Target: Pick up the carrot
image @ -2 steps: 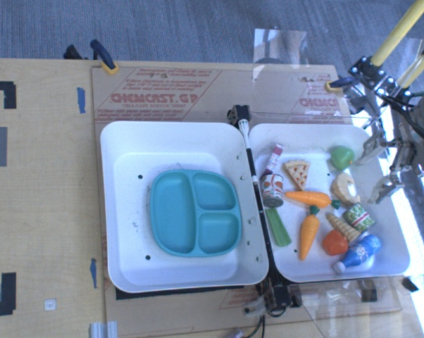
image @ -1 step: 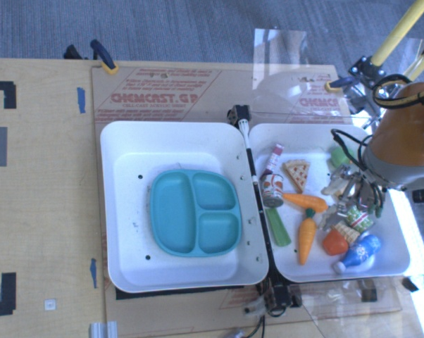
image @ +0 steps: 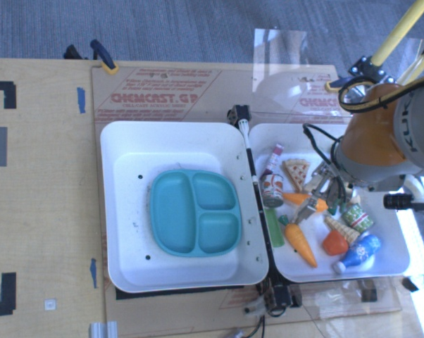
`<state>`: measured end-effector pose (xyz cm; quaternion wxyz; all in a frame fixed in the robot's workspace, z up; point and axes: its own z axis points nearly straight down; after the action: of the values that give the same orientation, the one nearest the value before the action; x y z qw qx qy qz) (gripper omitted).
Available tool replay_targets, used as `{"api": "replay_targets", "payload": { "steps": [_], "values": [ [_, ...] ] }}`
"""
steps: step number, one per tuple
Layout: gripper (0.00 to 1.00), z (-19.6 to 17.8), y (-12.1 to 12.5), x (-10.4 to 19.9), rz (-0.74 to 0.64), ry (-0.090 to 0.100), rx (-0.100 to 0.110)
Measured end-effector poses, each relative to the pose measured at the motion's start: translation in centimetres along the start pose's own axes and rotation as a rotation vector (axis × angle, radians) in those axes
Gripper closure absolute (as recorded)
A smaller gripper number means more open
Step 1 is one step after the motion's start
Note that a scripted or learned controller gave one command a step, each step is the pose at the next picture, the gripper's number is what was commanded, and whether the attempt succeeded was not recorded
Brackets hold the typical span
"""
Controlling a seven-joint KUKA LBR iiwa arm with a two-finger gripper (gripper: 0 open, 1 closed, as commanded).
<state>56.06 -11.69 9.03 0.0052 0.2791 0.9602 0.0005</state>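
The carrot [image: 300, 243] lies slantwise in the right bin [image: 395, 263], near its front left corner, beside a green stick [image: 275, 229]. Just above it hang the jaws [image: 313, 205]; whether they are open or closed, I cannot tell. A teal tray [image: 195, 212] sits in the left bin [image: 124, 153].

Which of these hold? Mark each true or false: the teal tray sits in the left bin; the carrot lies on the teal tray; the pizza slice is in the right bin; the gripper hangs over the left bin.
1. The teal divided tray sits in the left bin. True.
2. The carrot lies on the tray. False: it lies in the right bin.
3. The pizza slice is in the right bin. True.
4. The gripper hangs over the left bin. False: it is over the right bin, just above the carrot.
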Motion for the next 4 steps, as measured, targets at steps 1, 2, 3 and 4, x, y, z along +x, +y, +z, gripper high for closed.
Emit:
{"api": "replay_targets", "payload": {
  "steps": [1, 2, 3, 4],
  "values": [
    [0.0, -0.1, 0.0, 2.2, 0.094, -0.006, -0.002],
    [0.0, 0.0, 0.7, 2.2, 0.294, -0.002, -0.001],
    [0.0, 0.0, 1.3, 1.0, 0.394, 0.0, -0.002],
    [0.0, 0.0, 0.2, 2.7, 0.609, -0.003, -0.006]
  ]
}}
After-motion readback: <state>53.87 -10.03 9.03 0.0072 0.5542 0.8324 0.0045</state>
